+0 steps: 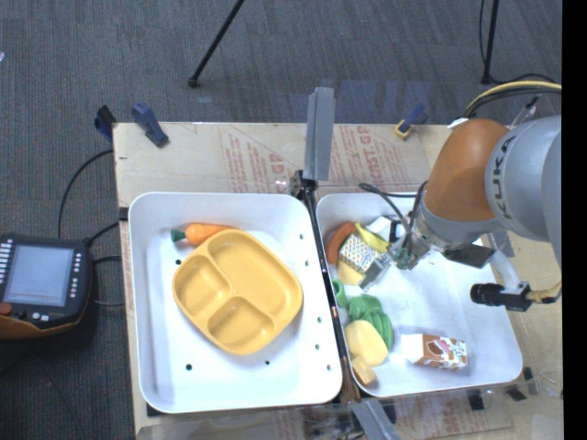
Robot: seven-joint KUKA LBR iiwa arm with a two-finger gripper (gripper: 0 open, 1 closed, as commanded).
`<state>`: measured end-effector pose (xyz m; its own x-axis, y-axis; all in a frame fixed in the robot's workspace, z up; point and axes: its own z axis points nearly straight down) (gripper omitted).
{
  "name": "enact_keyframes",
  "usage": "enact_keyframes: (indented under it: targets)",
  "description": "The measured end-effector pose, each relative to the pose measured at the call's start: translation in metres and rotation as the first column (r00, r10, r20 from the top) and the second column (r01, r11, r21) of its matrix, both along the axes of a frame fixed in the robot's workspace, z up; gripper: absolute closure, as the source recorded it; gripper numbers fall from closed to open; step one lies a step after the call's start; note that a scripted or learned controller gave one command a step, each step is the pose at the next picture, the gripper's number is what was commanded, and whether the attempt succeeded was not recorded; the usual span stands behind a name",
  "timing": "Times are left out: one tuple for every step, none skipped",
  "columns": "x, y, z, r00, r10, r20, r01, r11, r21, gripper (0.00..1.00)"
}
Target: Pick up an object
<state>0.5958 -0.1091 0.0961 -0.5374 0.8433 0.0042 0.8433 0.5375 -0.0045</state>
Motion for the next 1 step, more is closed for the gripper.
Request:
enact_keyframes:
  targets:
    - [-0.0792,0.0198,0.034,0.982,0.191,0.0,-0.191,0.982,0.002,0.0]
